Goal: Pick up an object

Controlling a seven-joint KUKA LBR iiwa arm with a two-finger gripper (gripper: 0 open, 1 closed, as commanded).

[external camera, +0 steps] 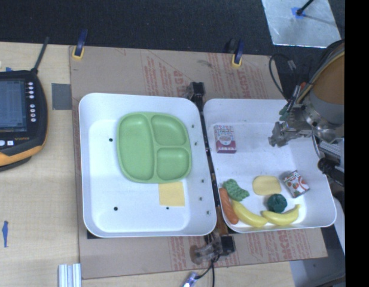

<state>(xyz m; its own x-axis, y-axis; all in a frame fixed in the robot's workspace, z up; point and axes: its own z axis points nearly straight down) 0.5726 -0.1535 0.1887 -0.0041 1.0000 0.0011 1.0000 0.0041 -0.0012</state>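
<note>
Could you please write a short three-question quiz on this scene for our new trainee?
1. True or false: the green plate lies in the right bin.
2. Which thing touches the banana? A) yellow square B) carrot C) red carton
3. Fill in: the gripper is over the ___ bin.

Key: 1 false, it lies in the left bin; 2 B; 3 right.

Wooden bench: cardboard sheet bearing two white bins, pendant at left.
</note>
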